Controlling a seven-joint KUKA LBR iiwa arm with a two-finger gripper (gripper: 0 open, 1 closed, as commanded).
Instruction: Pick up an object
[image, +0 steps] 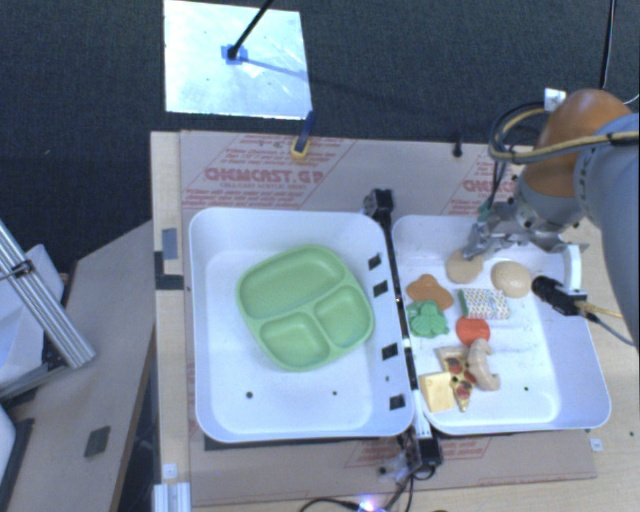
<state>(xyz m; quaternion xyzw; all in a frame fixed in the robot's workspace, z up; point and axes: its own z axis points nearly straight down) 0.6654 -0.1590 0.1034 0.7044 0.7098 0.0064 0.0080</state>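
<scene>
The right bin (570, 400) holds several toy foods. A tan round piece (463, 268) lies at the back, and a pale bun-like piece (511, 278) sits to its right. Nearer the front lie an orange-brown piece (430, 291), a green broccoli (428, 320), a patterned box (485, 303), a red tomato (473, 330), a tan knobbly piece (484, 366), a pizza slice (458, 372) and a yellow cheese block (436, 391). My gripper (482, 242) hangs low at the back of this bin, just above the tan round piece's far right edge. I see nothing held in it.
The left bin (215, 400) carries a green divided plate (305, 305). A black divider (395, 300) runs between the bins. A black plug with cable (557, 294) sticks out over the right bin's right side. The arm (585, 150) fills the back right.
</scene>
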